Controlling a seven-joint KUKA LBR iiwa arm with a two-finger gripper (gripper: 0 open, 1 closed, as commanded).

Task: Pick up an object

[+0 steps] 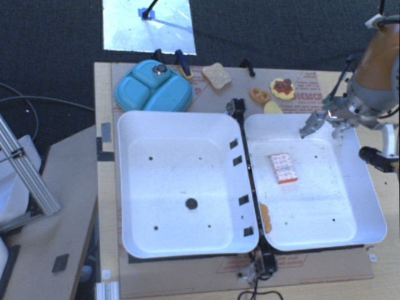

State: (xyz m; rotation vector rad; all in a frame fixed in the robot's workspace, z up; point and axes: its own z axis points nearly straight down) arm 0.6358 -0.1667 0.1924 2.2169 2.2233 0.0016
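A small red-and-white box (283, 167) lies flat in the right bin (350, 230), a little left of its middle. An orange biscuit-like piece (265, 217) rests against that bin's left wall. In the left bin (144, 230) sits a small dark round object (191, 203). My gripper (325, 127) hangs over the right bin's far edge, up and to the right of the box. It is open, its fingers spread with nothing between them.
Behind the bins lie a blue lidded tray (153, 89), a toast slice (217, 75), a pretzel (259, 94), a small tart (282, 87) and a yellow piece (272, 107). A black fixture (377, 159) sticks in at the right bin's right rim.
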